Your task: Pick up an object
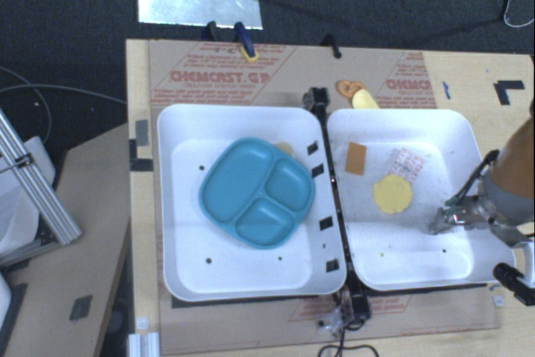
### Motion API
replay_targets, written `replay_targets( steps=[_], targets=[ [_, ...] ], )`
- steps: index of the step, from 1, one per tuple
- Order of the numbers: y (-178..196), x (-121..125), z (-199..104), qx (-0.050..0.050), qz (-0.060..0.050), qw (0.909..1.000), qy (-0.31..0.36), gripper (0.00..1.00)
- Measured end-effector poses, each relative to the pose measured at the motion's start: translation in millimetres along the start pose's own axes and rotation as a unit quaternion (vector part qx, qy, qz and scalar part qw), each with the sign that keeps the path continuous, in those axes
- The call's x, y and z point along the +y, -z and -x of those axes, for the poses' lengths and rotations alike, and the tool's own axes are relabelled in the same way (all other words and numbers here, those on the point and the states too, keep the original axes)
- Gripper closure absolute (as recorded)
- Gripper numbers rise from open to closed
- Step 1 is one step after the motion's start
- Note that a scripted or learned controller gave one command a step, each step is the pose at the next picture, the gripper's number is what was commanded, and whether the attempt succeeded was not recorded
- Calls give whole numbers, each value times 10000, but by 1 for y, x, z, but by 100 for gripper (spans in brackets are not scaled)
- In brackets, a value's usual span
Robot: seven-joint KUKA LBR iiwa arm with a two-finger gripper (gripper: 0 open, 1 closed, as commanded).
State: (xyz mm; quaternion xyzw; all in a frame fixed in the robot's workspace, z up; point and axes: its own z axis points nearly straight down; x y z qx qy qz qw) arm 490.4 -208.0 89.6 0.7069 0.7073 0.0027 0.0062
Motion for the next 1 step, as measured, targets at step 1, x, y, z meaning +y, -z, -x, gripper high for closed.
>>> replay_targets(
  steps=[1],
  targets=[
    [0, 0, 0, 1, 2, 10000, -3, 100]
  ],
)
